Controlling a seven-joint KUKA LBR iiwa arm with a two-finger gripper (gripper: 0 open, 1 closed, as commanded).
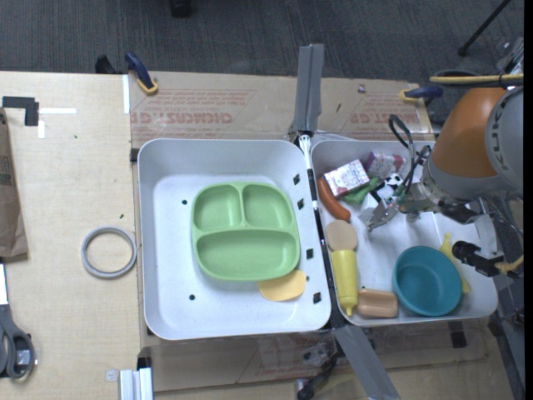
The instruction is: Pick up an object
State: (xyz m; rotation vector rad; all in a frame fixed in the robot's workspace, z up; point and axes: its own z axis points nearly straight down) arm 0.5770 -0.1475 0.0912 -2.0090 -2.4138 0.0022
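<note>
Looking down on the bench from my remote station, I record two shallow white bins set side by side, the left bin (158, 248) and the right bin (379, 261), with a grey divider bar running up between them. In the left bin I note a green divided plate (246, 232) lying flat near the middle, and a yellow flat piece (283, 287) touching the plate's lower right edge. The arm (470, 140) enters from the right, its orange band sitting above the right bin's far corner, and the gripper (385, 211) hangs low over the upper middle of the right bin; I see its two metal fingers spread apart with nothing between them. Just beside the gripper, toward the bin's upper left, I log a clutter of small items: a white and pink packet (346, 176), a green piece (360, 192) under it, and a black and white object I cannot identify. Along the right bin's left wall I find an orange-red sausage shape (335, 200), then a tan round piece (341, 236), then a yellow bottle (345, 279) lying lengthwise, with a tan bread-like roll (376, 303) at the bottom edge. A teal bowl (427, 281) stands upright in the lower right of that bin, well apart from the gripper. On the bench left of the bins I see a grey ring (109, 251).
</note>
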